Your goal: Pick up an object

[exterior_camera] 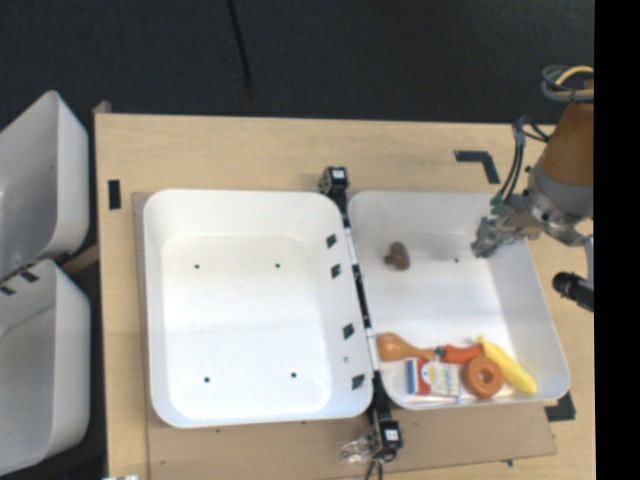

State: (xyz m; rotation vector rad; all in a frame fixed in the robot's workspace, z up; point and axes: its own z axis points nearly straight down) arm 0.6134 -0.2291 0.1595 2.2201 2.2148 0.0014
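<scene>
thing: small brown lump (397,256) sitting alone in right bin (520,298) | handling: looking light, hard, roundish, grab across its middle | gripper (487,240) hanging near bin's right edge, jaws: cannot tell

My gripper (490,236) hangs over the right bin's (450,298) far right edge, nothing visibly between its fingers. A small brown lump (397,256) sits alone mid-bin. Along the near wall: orange spoon-like piece (396,347), red-and-white packet (432,378), orange ring (486,376), yellow banana (508,365). Left bin (240,308) lies beside it on the tabletop (250,153).
</scene>
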